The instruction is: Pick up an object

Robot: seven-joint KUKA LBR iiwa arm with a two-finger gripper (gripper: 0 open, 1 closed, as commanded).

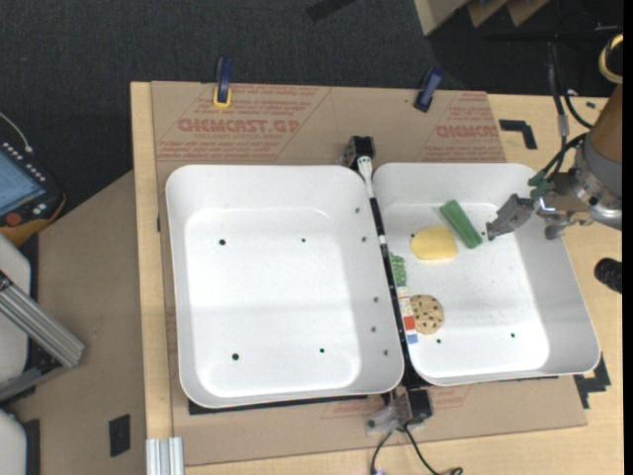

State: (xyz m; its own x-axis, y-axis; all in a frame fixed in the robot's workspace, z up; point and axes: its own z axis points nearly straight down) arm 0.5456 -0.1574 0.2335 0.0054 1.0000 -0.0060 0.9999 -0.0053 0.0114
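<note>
- Gripper [500,224] reaches in from the right, low over the right bin [554,349], pointing left toward the objects.
- Whether the fingers are spread or pressed together, I cannot tell; nothing shows between them.
- Green block [460,224] lies tilted just left of the gripper tip, very close, contact unclear.
- Yellow lemon-shaped piece [434,244] sits just beside the block, on its lower left.
- Cookie [426,314] rests nearer the bin's front, next to a small green item [398,269] at the divider.
- Left bin [198,295] sits alongside on the bench [158,137].
</note>
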